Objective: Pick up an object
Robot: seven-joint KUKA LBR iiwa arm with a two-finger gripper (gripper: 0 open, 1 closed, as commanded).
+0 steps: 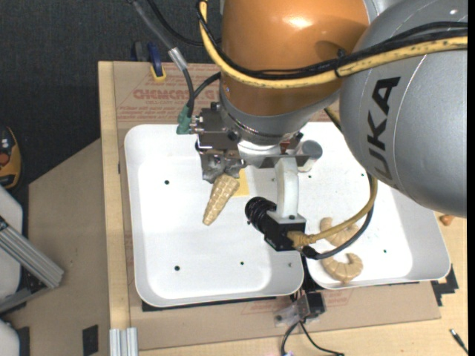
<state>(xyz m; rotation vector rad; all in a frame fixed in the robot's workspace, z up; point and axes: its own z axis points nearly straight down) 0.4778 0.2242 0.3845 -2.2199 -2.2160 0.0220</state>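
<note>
Looming orange band (286, 21) hides the gripper (220, 170) above the cone (220, 199); whether it grips, I cannot tell.

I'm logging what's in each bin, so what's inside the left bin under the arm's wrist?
The left bin holds a ribbed tan cone on its white floor, its top tucked under the gripper. The arm covers the bin's upper right.

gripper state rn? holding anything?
Gripper: sits right above the ice cream cone in the left bin; a grasp cannot be told.
</note>
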